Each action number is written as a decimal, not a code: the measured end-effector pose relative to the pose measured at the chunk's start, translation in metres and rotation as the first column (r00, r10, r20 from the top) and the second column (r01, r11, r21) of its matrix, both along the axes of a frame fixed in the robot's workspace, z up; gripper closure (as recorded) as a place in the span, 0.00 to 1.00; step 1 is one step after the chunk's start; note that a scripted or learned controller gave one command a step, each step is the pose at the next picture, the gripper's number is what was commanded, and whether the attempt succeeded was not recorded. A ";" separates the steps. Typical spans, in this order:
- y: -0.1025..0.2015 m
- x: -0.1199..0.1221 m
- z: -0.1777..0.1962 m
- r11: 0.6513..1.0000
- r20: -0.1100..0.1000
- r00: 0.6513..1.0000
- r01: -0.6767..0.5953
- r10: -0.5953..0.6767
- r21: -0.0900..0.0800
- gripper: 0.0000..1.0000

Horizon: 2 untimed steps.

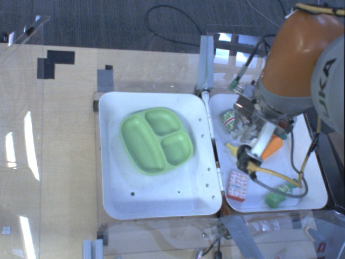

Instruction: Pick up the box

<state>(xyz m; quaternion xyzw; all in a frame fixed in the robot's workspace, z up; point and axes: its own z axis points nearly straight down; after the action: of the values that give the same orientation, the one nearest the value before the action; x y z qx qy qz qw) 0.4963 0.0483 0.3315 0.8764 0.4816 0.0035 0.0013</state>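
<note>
The box [237,185] lies flat in the right bin [315,194], in its near left corner, just beside the wall shared with the left bin [116,188]; its long axis runs near to far, the far end tipped slightly right; a carrot [273,146], packet [229,119] and green piece [275,199] share that bin; the left bin holds a green plate [156,140]; the gripper [242,126] hangs by the packet, apart from the box; open or closed, I cannot tell.
</note>
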 end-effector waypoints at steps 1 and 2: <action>0.044 -0.005 -0.057 0.912 -0.004 0.912 -0.410 0.410 -0.002 1.00; 0.004 -0.008 -0.083 0.729 -0.003 0.729 -0.684 0.684 -0.004 1.00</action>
<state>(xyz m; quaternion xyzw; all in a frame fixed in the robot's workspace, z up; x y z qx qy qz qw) 0.4883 0.0519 0.2490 0.6378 0.7702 0.0021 0.0017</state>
